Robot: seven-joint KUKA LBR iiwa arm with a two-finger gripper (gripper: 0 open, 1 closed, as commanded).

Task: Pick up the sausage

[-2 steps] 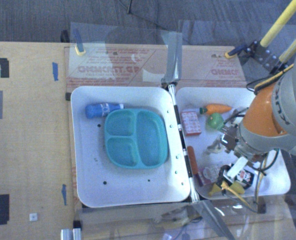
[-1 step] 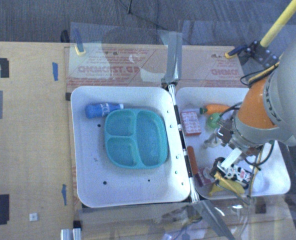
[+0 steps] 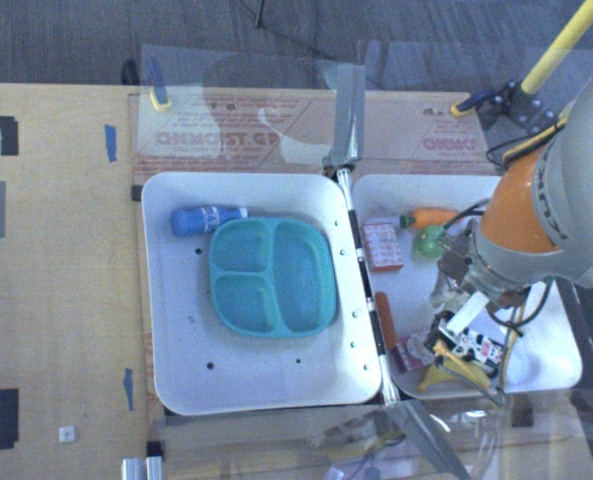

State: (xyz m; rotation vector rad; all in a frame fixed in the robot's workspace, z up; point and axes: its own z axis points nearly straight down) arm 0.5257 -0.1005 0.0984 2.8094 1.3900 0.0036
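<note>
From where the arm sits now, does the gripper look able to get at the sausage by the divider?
Probably yes. The sausage lies exposed along the right bin's left wall, nothing on top of it, and the gripper hangs just to its right. The wall close beside it may crowd the grasp.

The scene is seen from one fixed camera set above the bench [image 3: 46,268], looking down at a slant. Both white bins are taken in whole: the left bin [image 3: 176,368] at the centre of the frame, the right bin [image 3: 561,363] toward the right edge. Dark floor is seen along the top of the frame. The arm [image 3: 536,218] is seen entering from the right.
</note>
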